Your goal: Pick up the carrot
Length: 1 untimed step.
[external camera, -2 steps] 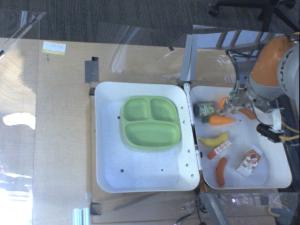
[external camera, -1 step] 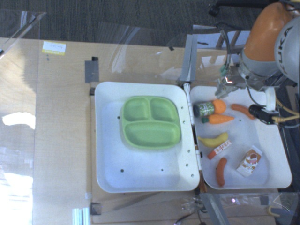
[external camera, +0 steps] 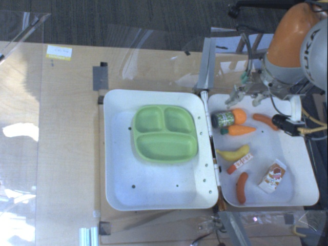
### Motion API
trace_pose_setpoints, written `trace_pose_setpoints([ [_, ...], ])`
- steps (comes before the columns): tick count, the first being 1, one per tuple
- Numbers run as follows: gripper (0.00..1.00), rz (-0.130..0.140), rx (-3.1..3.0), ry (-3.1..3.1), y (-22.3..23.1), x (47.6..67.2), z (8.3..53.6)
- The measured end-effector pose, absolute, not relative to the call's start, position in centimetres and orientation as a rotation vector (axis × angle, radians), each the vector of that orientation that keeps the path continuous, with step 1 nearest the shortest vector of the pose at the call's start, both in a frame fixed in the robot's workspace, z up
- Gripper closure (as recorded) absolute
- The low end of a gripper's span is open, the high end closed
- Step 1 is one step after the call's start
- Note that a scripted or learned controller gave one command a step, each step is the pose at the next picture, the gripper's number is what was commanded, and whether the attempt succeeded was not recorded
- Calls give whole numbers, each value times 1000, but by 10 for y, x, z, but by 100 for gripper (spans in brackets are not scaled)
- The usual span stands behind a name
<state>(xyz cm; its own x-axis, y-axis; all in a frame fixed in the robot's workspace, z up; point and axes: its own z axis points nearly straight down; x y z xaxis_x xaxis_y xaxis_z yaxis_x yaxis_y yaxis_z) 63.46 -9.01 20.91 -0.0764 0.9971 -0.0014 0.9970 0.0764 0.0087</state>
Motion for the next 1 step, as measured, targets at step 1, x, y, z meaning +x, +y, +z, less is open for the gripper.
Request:
trace_pose_setpoints([
  [1, 0, 2, 2082, 2348, -96, 668, 128],
])
